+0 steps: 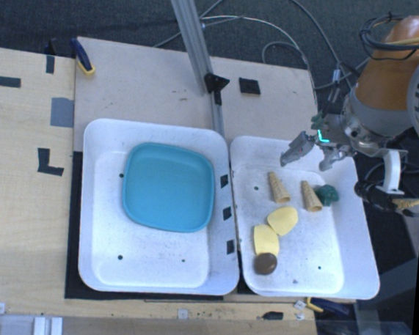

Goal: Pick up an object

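The grey two-finger gripper point(315, 157) hangs over the far end of the right-hand shallow white bin point(355, 258), and its fingers are spread apart with nothing between them: one grey finger point(294, 151) angles out toward the bin's far-left corner, the other sits shorter on the arm's side. Above the wrist glows the orange band of the arm point(396, 63) (a small teal light shines just at the wrist itself).

Now the objects. Just nearer the camera than that long finger lies a tan cone-shaped piece point(277, 187), apart from the tip, not touching it. Below the shorter finger rests a second tan cone point(310, 196), and hard against its right side is a small dark green lump point(328, 194). Further toward the near edge of the bin, well clear of the fingers, come a pale yellow rounded slice point(282, 220), then a pale yellow squarish piece point(265, 241) touching it, and a brown round ball point(264, 263) at that piece's near end.

Away to the left of the fingers, the left-hand white bin point(96, 196) holds a flat turquoise square plate point(168, 187). A grey metal pole point(196, 40) slants across the bench beyond the bins.
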You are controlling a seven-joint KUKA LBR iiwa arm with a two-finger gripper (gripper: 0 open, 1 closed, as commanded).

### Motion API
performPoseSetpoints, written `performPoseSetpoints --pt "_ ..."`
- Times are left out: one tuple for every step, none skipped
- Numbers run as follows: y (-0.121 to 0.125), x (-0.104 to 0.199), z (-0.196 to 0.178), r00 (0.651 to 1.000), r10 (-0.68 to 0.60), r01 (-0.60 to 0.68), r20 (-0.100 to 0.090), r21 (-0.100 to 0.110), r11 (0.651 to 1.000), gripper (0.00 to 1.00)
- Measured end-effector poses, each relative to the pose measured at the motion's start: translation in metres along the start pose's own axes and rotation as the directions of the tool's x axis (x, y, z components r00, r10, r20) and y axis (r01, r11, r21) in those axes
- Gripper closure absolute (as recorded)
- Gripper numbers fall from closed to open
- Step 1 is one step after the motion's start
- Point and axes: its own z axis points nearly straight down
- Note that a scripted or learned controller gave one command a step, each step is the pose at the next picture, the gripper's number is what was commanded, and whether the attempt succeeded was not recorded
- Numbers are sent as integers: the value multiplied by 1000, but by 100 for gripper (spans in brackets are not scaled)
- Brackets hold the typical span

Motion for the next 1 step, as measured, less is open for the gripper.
performPoseSetpoints --pt "0 0 0 1000 0 0 0 0 1000 0"
